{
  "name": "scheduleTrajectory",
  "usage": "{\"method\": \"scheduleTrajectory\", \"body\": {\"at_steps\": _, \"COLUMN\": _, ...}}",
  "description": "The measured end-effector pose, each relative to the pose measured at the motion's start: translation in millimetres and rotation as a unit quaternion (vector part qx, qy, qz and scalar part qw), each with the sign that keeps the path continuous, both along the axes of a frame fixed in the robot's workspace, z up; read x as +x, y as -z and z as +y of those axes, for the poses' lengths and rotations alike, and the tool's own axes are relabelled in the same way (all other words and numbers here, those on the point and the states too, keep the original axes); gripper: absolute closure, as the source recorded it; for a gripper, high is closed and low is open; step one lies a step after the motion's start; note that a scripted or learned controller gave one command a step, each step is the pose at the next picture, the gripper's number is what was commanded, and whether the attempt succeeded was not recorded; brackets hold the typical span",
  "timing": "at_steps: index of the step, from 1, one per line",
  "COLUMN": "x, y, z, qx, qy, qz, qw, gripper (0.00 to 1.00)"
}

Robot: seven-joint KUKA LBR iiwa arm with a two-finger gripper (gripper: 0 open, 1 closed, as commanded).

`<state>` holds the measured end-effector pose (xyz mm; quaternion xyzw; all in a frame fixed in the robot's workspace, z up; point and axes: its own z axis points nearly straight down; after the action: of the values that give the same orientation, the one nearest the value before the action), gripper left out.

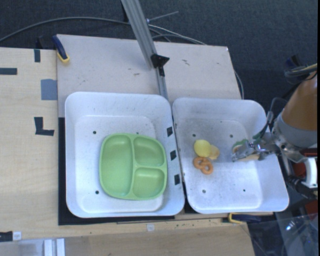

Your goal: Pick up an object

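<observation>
In the right bin [224, 201] lie a yellow rounded object [203, 148] and, just below it, an orange pretzel-shaped piece [204, 166]. My gripper [240, 151] reaches in from the right edge of that bin, low over its floor, a short way to the right of the yellow object and apart from it. I see nothing held at its tip. The arm's orange band [304, 105] shows at the right.
The left bin [80, 143] holds a green divided plate [133, 166]. A grey metal pole [141, 25] slants down from the top to the bins' shared wall. Cables run across the dark floor behind the bench.
</observation>
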<state>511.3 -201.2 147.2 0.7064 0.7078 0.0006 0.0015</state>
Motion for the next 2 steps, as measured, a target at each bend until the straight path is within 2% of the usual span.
{"method": "scheduleTrajectory", "body": {"at_steps": 2, "x": 5, "y": -126, "z": 7, "qx": -0.0005, "qy": 0.0, "qz": -0.001, "qw": 1.0, "gripper": 1.0}}
